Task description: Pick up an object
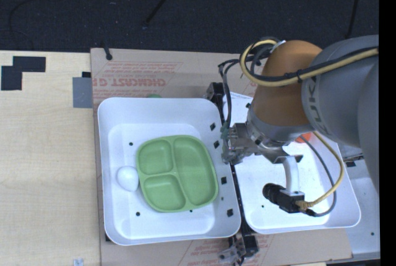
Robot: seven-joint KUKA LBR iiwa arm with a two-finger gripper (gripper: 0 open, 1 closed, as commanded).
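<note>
A green divided plate [176, 172] lies in the left bin [117, 119], with a small white egg-shaped object [127, 178] touching its left edge. My gripper [230, 148] hangs below the orange wrist band [288, 82], at the left edge of the right bin [346, 209], close to the divider between the bins. The arm's bulk hides most of it, and nothing visible sits in it. A small orange-red object [303, 138] peeks out from behind the arm in the right bin.
A black part on a yellow cable [283, 197] hangs from the arm over the right bin's floor. The bins rest on a cardboard sheet [142, 76] on a wooden bench [43, 166]. Bare floor shows along the right bin's front.
</note>
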